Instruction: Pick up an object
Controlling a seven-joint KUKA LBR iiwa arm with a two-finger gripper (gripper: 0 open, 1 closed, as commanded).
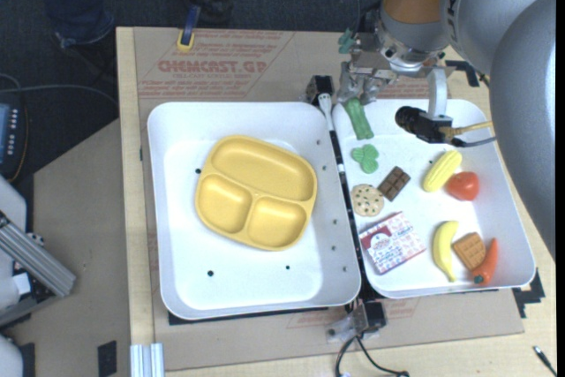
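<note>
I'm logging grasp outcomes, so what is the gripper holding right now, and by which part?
It cannot be told. The gripper sits at the upper end of the long green vegetable-shaped toy, but no grip is visible.

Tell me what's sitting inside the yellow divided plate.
The yellow divided plate in the left bin shows three bare compartments with no food in them. The bin floor beneath the plate is covered, so that part can't be checked.

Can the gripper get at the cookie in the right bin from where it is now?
Probably yes: the cookie lies flat with open space above it, the gripper sits at the bin's far end.
</note>
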